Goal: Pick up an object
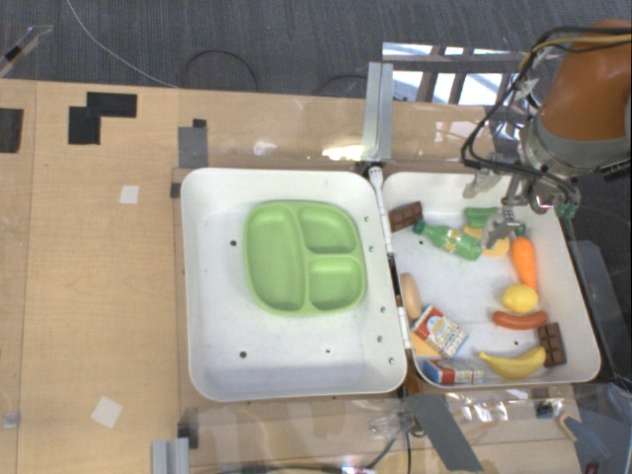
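1. The arm [583, 97], grey with an orange band, reaches in from the right over the far end of the right bin [583, 363].
2. The gripper [506, 227] hangs low over that bin's far part; its metal fingertips sit just above the bottle and beside the carrot. Whether it is spread or closed I cannot tell, and nothing shows clearly between its tips.
3. The bottle [449, 239] is green with a yellow label patch, lying on its side, neck toward the left bin.
4. The carrot [523, 261] is orange, lying just right of the bottle.
5. Nearer the camera lie a lemon [520, 298], a red sausage [519, 318], and a banana [512, 363] at the near wall.
6. A brown chocolate bar [405, 215] lies at the far left corner; another [552, 344] sits by the banana's right end.
7. A small carton [439, 332] and a tan bread roll [410, 294] lie along the left wall.
8. The left bin [217, 363] holds a green divided plate [303, 257], flat in the middle.
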`<state>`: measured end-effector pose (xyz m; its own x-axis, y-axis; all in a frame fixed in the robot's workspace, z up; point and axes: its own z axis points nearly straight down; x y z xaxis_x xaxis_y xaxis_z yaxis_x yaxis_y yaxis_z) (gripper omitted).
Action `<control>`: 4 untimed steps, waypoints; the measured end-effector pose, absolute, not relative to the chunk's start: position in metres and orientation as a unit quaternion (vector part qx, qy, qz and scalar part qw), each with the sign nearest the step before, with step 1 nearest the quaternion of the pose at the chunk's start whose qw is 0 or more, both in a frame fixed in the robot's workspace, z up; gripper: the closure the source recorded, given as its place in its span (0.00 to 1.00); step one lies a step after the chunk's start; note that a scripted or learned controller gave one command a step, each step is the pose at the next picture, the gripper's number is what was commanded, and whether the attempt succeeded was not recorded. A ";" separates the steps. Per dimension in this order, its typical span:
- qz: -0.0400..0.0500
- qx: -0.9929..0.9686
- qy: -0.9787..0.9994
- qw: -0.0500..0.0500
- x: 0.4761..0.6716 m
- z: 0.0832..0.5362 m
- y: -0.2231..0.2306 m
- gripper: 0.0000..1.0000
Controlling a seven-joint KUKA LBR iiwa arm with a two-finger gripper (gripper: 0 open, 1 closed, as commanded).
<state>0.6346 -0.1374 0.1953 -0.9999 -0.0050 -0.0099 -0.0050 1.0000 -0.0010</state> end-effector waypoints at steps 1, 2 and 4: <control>-0.001 -0.100 0.995 0.006 0.627 0.101 -0.180 0.00; -0.001 -0.150 0.989 0.006 0.632 0.089 -0.172 0.00; -0.004 -0.199 0.980 0.012 0.674 0.228 -0.141 1.00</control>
